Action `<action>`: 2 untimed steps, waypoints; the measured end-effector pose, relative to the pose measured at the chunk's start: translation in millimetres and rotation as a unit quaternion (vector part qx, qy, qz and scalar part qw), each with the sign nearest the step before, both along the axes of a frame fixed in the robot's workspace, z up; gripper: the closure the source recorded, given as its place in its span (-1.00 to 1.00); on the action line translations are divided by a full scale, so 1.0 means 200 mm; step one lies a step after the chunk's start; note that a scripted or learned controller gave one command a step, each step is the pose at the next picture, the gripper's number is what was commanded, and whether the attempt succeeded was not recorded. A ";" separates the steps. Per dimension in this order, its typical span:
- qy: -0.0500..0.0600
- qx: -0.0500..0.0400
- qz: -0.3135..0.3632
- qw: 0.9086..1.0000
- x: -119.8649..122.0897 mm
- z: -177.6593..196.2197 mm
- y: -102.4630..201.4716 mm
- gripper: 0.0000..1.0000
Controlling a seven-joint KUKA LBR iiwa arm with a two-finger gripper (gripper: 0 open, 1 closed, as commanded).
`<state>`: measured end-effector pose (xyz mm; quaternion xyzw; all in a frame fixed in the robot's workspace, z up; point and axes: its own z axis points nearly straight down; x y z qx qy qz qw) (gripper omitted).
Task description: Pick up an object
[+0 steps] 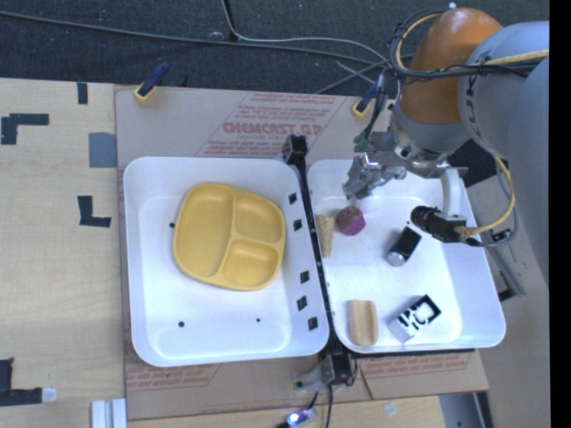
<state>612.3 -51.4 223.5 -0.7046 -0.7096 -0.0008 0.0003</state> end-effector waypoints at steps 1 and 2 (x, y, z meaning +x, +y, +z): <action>0.001 0.000 0.000 1.000 0.05 0.01 0.29 1.00; 0.001 -0.001 0.000 1.000 0.16 -0.05 0.55 1.00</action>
